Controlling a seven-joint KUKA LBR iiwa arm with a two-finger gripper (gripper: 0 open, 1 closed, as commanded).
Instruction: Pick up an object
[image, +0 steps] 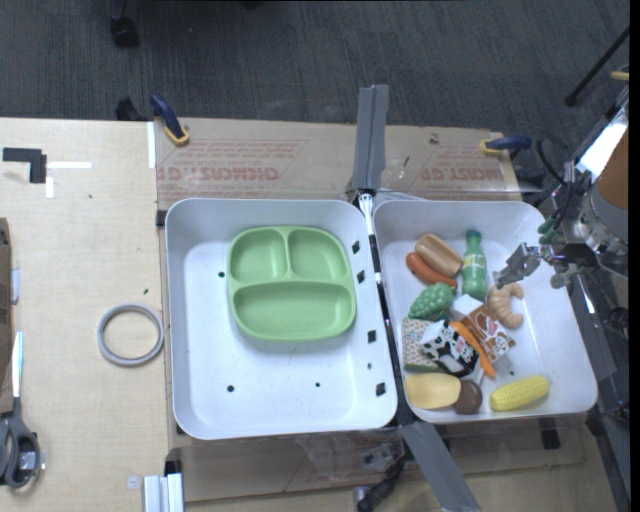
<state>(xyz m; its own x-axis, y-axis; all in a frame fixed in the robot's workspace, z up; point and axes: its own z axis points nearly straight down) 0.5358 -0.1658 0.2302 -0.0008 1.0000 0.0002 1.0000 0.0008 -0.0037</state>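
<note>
1. A tape ring (130, 333) lies on the table (80, 260), left of the bins.
2. The left bin (190, 380) holds a green divided plate (292, 281).
3. The right bin (560, 340) holds toy food: hot dog (436, 256), green bottle (473, 265), corn (519, 392).
4. The gripper (522, 262) hovers just right of the bottle, over the right bin; whether it is apart or together, I cannot tell.

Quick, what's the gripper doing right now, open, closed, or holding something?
Gripper: above the right bin, near the green bottle; open or shut cannot be told.

The scene is evenly and brightly lit; soft shadows are cast inside the white bins (180, 330); focus is slightly soft.
</note>
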